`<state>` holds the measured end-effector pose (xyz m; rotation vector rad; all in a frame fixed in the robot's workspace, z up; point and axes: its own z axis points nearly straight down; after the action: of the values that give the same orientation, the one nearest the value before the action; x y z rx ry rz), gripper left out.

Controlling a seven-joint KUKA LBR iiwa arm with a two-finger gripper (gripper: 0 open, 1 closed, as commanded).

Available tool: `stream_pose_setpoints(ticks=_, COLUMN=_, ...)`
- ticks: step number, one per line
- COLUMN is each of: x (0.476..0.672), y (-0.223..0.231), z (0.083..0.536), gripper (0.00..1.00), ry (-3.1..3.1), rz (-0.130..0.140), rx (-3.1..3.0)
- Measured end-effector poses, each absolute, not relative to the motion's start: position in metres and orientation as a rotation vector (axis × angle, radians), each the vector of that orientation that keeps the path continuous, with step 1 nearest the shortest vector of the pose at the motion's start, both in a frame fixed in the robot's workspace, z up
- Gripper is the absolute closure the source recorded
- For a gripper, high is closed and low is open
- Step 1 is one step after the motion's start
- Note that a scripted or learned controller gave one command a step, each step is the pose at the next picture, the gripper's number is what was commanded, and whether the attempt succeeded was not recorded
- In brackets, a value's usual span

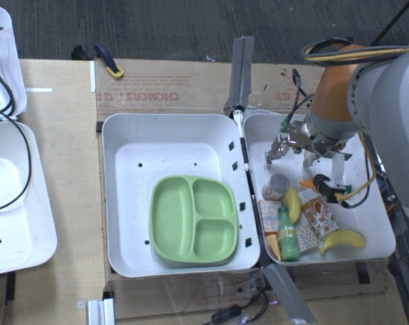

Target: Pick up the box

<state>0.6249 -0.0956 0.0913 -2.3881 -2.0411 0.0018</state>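
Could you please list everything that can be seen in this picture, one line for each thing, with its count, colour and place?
bins: 2, white, side by side on the bench
divided plate: 1, light green, in the left bin
bananas: 2, yellow, in the right bin, one near its front right corner, one further left
bottle: 1, green, lying in the right bin near its front
box: 1, white with red print, in the right bin between the bananas
small can: 1, grey, in the right bin behind the bottle
clamp: 1, blue and yellow, on the bench behind the left bin
arm: 1, grey with orange band, over the right bin
gripper: 1, dark metal, above the back of the right bin
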Motion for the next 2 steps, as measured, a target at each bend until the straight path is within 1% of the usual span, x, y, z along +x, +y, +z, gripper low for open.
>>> stream_pose_setpoints(ticks=1, x=0.643, y=-0.1, z=0.092, gripper=0.0, ry=-2.145, rz=0.002, rx=-2.298)
stream_pose_setpoints(ticks=2, x=0.627, y=-0.025, z=0.193, gripper=0.0, ry=-2.188, rz=-0.002, rx=-2.257)
